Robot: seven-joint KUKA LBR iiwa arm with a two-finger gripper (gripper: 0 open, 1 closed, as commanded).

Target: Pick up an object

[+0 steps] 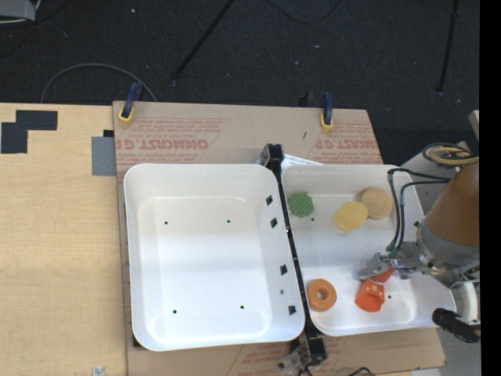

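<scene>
end effector (381, 268) in right bin (344, 323) | grip state unclear | just above orange-red object (370, 296)

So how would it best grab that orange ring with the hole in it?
The orange ring lies flat in the right bin, near its left wall, hole facing up. Coming straight down looks best: pinch across the band, one finger in the hole and one outside, probably on the side away from the wall, where there is more room. The gripper sits nearer the red piece.
</scene>
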